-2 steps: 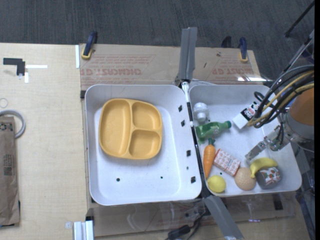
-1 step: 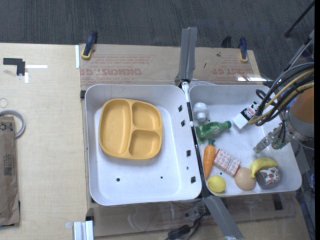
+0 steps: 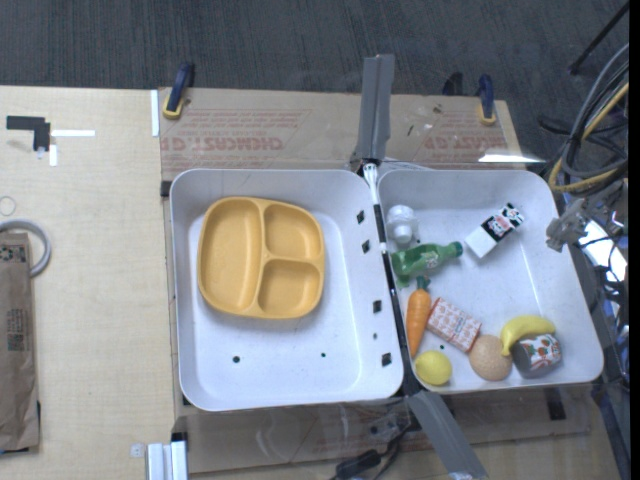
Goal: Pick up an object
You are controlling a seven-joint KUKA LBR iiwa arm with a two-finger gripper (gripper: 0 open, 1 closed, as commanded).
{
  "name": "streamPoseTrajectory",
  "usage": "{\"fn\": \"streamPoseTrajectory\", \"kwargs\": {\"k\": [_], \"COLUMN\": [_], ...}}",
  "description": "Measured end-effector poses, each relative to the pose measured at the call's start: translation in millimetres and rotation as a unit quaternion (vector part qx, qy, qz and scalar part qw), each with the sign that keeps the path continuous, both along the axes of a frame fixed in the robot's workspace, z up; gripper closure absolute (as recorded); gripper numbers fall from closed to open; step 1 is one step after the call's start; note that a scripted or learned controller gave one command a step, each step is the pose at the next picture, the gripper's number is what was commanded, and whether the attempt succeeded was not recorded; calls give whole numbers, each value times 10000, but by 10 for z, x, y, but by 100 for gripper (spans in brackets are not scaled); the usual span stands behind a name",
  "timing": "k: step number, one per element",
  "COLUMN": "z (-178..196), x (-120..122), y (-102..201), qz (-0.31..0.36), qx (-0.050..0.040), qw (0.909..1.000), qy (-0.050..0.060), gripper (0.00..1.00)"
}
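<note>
The right bin (image 3: pixel 530 278) holds several small objects. A green bottle (image 3: pixel 425 259) lies on its side near the bin's left wall, with a whitish cup-like item (image 3: pixel 401 223) just above it. Below the bottle lie an orange carrot (image 3: pixel 418 315), a pink-red packet (image 3: pixel 454 325) and a yellow lemon (image 3: pixel 433 368). A tan round item (image 3: pixel 489 358), a yellow banana (image 3: pixel 526 330) and a small printed can (image 3: pixel 538 354) cluster in the near right corner. A white and black carton (image 3: pixel 496 230) lies further back.
The left bin (image 3: pixel 185 298) holds a yellow three-compartment plate (image 3: pixel 262 258). A divider (image 3: pixel 378 258) runs between the bins. Cardboard (image 3: pixel 270 133) lies behind them. Cables (image 3: pixel 590 138) and metal parts crowd the right edge. A brown bag (image 3: pixel 18 348) lies on the bench at far left.
</note>
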State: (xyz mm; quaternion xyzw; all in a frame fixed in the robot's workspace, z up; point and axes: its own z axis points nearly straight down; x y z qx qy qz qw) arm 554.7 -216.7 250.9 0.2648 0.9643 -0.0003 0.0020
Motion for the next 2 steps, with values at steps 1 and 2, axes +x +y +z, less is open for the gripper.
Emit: {"fn": "streamPoseTrajectory", "kwargs": {"k": [1,2], "z": [282,564], "x": [350,977], "y": [98,-51], "qz": [44,-342], "qx": [2,1], "qw": [10000,9994], "qy": [-2,-2], "gripper": [100,100]}}
